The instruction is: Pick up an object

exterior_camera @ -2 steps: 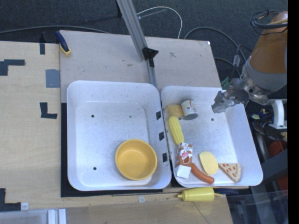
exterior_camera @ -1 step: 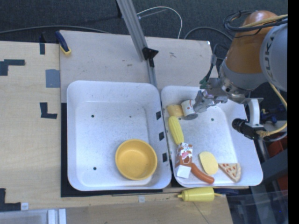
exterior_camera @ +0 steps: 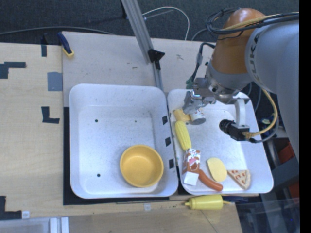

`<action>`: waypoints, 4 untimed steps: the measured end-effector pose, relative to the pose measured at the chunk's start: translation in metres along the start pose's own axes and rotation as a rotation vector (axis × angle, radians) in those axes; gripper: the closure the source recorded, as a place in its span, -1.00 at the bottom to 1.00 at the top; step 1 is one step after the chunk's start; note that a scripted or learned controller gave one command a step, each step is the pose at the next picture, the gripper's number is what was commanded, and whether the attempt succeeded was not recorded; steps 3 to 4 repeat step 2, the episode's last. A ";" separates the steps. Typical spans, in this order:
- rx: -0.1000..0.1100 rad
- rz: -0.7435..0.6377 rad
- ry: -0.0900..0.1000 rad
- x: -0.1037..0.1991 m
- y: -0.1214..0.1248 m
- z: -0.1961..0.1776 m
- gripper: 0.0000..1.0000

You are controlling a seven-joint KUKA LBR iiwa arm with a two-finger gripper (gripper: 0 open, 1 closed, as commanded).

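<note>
1. A yellow plastic squeeze bottle (exterior_camera: 206, 202) is seen lying on the bench edge, just outside the right white bin (exterior_camera: 257, 178).
2. A round yellow bowl (exterior_camera: 141, 165) is held in the left white bin (exterior_camera: 85, 130).
3. A toy pizza slice (exterior_camera: 239, 177), a yellow oval piece (exterior_camera: 216, 169), a red sausage (exterior_camera: 209, 181) and a yellow corn cob (exterior_camera: 182, 135) are spread across the right bin.
4. The gripper (exterior_camera: 195, 111) is positioned low at the bin's far left corner (just beyond the cob); whether its fingers are closed cannot be told.
</note>
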State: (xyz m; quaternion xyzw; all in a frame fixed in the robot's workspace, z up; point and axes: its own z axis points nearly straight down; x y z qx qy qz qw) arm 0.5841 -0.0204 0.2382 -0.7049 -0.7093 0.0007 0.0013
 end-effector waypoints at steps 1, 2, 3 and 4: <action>-0.002 -0.001 0.001 0.055 0.016 -0.006 1.00; -0.002 -0.002 0.001 0.117 0.027 -0.005 1.00; -0.002 -0.002 0.001 0.117 0.027 -0.005 1.00; -0.002 -0.002 0.001 0.117 0.027 -0.005 1.00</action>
